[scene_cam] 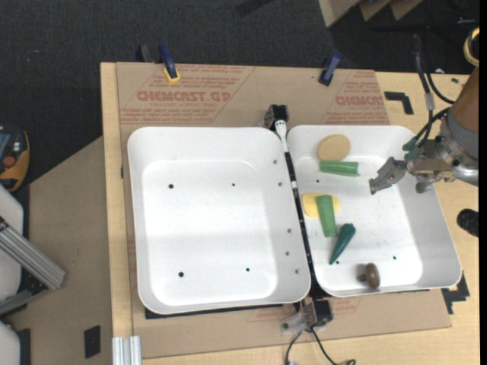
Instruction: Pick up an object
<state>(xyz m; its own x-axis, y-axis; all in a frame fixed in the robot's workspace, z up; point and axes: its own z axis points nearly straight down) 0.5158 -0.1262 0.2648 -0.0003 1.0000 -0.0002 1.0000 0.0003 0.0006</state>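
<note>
The pincer (386,176) hung over the right bin (434,234), its fingers apart and holding nothing, near a green cylinder (338,168) beside a tan disc (333,147).

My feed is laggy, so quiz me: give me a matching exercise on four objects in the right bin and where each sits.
Things:
1. tan disc
2. brown lump
3. yellow piece
4. teal cone

Places:
A. near edge of the right bin
B. far end of the bin
C. beside the divider, under a green stick
D. mid-bin, tip pointing toward the near edge

Pairs: 1-B, 2-A, 3-C, 4-D
</note>
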